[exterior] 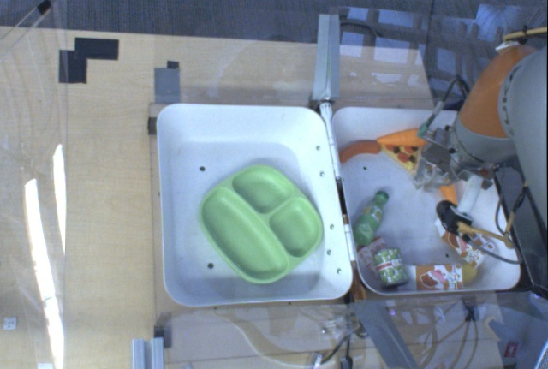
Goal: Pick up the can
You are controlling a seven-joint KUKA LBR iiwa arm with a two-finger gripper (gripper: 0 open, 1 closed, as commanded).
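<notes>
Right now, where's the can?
The can lies in the right bin, against its front wall toward the left corner, just below the green bottle and left of a small carton.

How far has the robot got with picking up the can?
Not far. The can lies on its side near the front of the right bin, beside the green bottle, and nothing is touching it. The gripper sits farther back in that bin, near the orange toy food, well away from the can. Everything is left: moving over the can, going down, closing on it and lifting.
</notes>
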